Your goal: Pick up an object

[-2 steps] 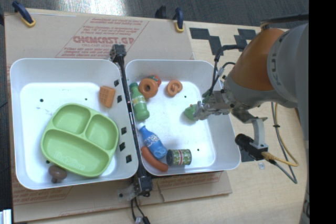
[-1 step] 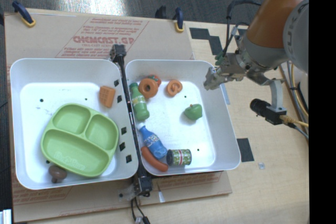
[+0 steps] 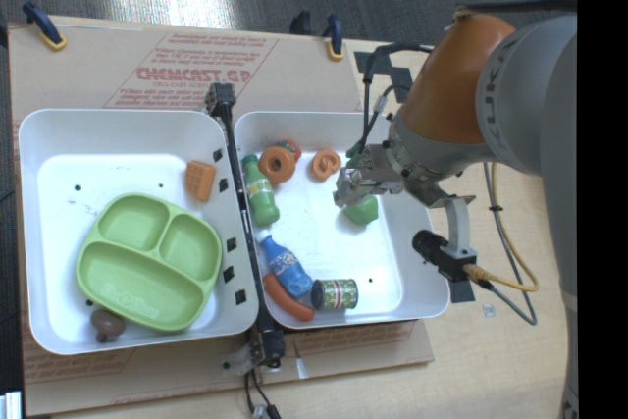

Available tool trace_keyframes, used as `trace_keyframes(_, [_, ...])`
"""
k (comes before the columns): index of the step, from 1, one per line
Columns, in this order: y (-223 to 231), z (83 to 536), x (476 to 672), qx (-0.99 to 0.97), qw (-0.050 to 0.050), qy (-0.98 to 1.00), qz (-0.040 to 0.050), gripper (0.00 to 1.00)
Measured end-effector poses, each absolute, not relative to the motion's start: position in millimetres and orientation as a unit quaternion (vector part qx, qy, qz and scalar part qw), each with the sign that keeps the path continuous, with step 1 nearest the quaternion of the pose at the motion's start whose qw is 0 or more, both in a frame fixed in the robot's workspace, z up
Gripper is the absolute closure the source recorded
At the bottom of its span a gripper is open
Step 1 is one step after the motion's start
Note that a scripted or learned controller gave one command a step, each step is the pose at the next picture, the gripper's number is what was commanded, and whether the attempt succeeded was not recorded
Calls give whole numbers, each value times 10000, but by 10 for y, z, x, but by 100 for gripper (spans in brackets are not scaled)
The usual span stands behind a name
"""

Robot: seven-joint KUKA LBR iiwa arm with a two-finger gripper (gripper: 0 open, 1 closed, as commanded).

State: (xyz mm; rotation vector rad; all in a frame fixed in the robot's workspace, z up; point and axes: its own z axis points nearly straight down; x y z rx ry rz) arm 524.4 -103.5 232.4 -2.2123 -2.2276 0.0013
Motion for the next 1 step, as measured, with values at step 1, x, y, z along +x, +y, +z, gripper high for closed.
trace_keyframes(1, [-340, 2484, 4766, -7043, 3, -7099, 5, 100])
